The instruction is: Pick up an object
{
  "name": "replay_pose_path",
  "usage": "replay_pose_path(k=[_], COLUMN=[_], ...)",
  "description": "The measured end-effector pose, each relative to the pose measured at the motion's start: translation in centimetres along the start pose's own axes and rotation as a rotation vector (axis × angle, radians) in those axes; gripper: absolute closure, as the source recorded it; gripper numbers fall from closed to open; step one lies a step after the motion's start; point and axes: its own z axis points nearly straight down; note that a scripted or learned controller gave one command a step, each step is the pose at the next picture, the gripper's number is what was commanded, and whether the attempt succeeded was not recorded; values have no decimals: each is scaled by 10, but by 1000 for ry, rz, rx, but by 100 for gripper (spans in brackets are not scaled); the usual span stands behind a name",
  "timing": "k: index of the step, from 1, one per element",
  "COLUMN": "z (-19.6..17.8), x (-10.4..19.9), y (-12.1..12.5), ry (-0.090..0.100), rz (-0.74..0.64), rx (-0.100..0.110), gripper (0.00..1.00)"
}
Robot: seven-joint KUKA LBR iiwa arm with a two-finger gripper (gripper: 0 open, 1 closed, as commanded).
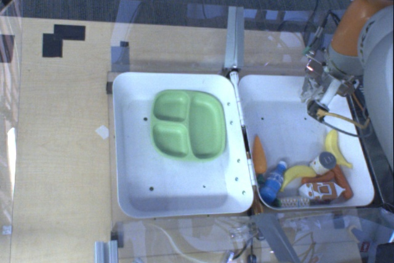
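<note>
My gripper (313, 93) hangs over the back right part of the right bin (277, 101), apart from every object. The objects lie clustered along that bin's front edge. An orange carrot (260, 155) lies by the left wall, with a blue bottle (271, 182) just in front of it. A yellow banana (298, 174) rests beside the bottle, and a second banana (336, 148) lies near the right wall. Between them stands a small white jar with a grey cap (322, 162). A brown and orange toy (326, 188) fills the front right corner.
The left bin (132, 151) holds a green divided plate (188, 124) near its middle. A metal post (234, 40) stands at the back between the two bins. The arm's grey body and orange band (357, 21) reach in from the right.
</note>
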Motion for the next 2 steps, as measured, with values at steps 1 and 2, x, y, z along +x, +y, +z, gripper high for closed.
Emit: replay_pose_path(k=[1, 2], z=[13, -44], x=[-12, -24], y=[20, 21], ry=[2, 2], rz=[118, 178], rx=[-3, -3], gripper=[100, 100])
